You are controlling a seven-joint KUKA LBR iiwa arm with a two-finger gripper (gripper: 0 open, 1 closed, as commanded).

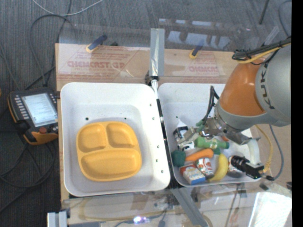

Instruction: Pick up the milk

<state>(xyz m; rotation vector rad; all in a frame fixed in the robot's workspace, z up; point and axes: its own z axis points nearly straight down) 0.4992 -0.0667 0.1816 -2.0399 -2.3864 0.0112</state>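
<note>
Arm bent over right bin.

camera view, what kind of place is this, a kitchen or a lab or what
Most likely a robotics lab or test cell, not a kitchen. A grey and orange robot arm reaches over two white bins, a teach pendant lies beside the bench, and loose cables run across the carpet.

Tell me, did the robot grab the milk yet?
Not yet, it seems. Done: the arm has reached over the right bin, and its claw is low among the toys. In hand: nothing I can see held. The small carton, probably the milk, lies at the bin's front edge beside the banana and carrot. Left: grab it and lift it.
</note>
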